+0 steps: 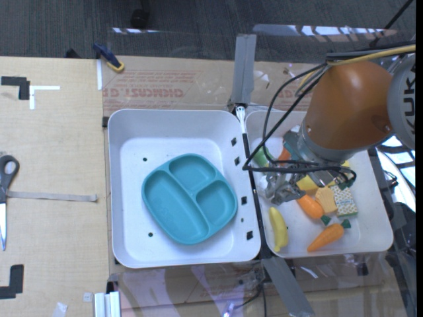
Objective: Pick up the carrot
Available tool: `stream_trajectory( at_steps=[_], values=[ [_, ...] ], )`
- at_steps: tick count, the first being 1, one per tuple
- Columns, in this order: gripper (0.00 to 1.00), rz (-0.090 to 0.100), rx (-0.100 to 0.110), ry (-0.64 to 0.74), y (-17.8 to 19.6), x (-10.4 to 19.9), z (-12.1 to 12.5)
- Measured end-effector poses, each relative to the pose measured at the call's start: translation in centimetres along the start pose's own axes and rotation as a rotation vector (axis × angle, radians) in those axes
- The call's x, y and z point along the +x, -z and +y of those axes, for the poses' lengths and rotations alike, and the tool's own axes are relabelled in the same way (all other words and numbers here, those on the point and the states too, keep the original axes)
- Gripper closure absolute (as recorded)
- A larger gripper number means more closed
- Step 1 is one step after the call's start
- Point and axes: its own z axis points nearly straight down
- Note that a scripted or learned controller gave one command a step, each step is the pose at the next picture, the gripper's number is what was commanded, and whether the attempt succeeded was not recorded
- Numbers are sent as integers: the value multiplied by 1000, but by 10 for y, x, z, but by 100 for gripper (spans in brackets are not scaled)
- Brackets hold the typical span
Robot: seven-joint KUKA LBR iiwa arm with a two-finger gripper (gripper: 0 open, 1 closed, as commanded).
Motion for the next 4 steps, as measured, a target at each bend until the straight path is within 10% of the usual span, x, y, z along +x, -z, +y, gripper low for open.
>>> stream_trajectory(
  at_steps=[1,2,3,4],
  values=[
    [0,0,0,-1,0,0,0],
    [0,2,0,145,0,46,-38],
    [0,3,-1,72,-100,50,-77],
    [100,-1,0,72,-91,48,-77]
  ],
)
